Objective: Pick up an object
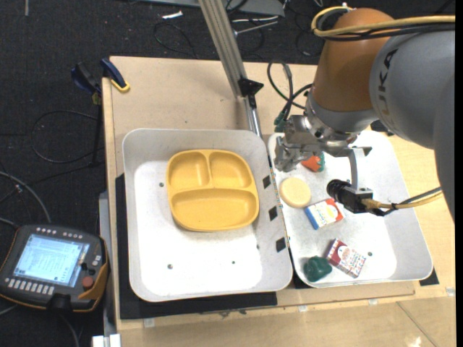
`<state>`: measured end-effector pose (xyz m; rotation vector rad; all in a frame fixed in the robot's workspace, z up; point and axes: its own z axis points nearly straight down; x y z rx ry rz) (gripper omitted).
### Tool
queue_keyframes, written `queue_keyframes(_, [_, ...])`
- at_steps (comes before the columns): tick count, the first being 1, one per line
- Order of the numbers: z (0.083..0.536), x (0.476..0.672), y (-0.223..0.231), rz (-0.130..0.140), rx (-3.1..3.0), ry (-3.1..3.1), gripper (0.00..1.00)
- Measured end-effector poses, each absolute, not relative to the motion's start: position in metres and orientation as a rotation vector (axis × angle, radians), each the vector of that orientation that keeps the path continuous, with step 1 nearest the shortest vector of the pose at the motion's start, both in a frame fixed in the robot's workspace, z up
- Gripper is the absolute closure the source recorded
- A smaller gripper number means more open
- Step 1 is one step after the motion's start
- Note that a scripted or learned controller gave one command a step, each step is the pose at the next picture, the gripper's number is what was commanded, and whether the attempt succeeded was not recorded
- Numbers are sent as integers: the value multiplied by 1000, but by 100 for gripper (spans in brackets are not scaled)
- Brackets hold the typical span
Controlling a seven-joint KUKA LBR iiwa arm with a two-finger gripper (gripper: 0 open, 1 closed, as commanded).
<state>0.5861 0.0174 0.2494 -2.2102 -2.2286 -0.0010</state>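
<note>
**Arm low over the right bin, jaws hidden from view**

Far to the left of the gripper, a yellow divided plate (213, 189) lies in the left bin (141, 215). The gripper (293, 150) hangs at the upper left corner of the right bin (405, 215); whether its jaws are spread or pressed together cannot be told. Just below it sits a pale round disc (295, 192), with a green lump (315, 268) much farther down near the bin's front edge. Just right of the jaws an orange object (314, 163) peeks out. Below and right lie a small white, red and blue carton (324, 213) and, lower, a red packet (345, 257)
</note>
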Motion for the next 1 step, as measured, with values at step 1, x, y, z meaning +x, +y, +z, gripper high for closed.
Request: queue_keyframes(1, [232, 560, 61, 4, -2210, -2227, 100])
